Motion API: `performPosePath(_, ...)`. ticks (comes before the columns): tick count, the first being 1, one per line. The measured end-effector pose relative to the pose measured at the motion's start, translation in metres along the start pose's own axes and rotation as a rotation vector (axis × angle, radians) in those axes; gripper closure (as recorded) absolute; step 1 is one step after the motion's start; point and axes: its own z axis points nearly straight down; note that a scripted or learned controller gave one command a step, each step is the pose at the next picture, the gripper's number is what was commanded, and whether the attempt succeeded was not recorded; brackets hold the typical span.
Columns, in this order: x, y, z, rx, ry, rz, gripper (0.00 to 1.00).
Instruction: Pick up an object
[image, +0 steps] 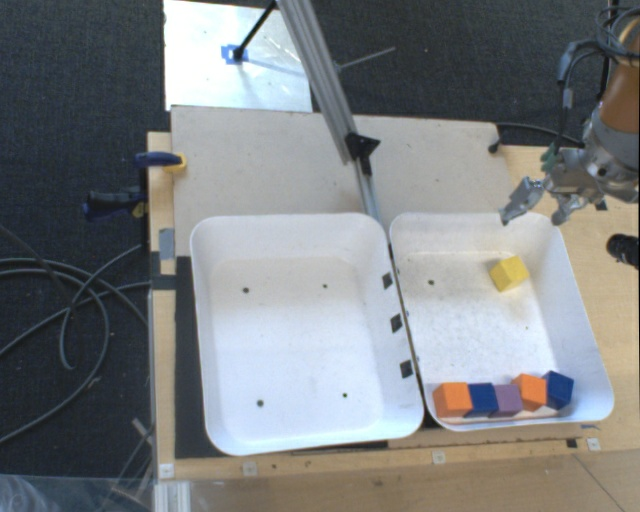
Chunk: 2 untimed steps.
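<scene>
Nearest the camera, a row of small blocks lies packed along the front wall of the right bin (585, 330): an orange block (453, 398), a blue one (482, 399), a purple one (507, 399), a second orange one (531, 390) and a second blue one (559, 387), each touching its neighbour. Farther back in the same bin, a yellow block (509, 273) sits alone on the bin floor, well apart from the row and turned slightly askew. Beyond it, above the bin's far right corner, hangs the end effector (545, 203), its two fingers spread apart with nothing between them. From the end effector the yellow block lies toward the camera and a little to the view's left. Being isolated, it looks the easier target; the move would likely be a short reach forward and down.
</scene>
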Motion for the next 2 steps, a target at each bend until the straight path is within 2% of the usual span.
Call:
performPosePath(1,-0.028,-0.037,0.144,0.008,0.003,0.006,0.0)
performPosePath(2,-0.049,0.025,0.183,-0.004,0.0,-0.001,0.0)
